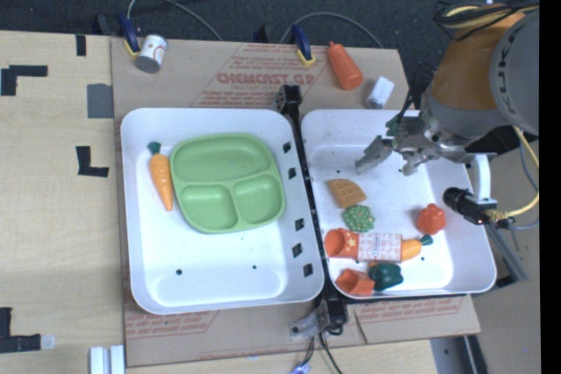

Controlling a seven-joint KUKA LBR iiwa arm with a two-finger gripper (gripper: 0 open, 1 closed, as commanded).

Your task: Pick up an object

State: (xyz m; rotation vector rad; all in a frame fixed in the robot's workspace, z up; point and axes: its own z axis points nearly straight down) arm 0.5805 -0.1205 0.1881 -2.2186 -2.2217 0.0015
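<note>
Toys clustered along the near edge of the right bin, gripper open above its far half.

The toy foods lie in the right bin (456, 280): a tan bread slice (347, 190) near its left wall, a green broccoli piece (358, 217) just nearer the front, then an orange-and-pink cluster (372, 245) along the front edge with a dark green piece (386, 275) and an orange piece (354, 282) at the front rim; a red tomato-like toy (430, 219) sits toward the right wall. The gripper (392, 158) hangs over the bin's far half, its fingers (372, 155) spread apart, nothing between them. The left bin (219, 289) carries a green divided plate (230, 182) and a toy carrot (160, 176) by its left wall. On the cardboard beyond the bins lie an orange bottle-like toy (344, 66), a white cube (381, 90) and a small can (152, 52).
</note>
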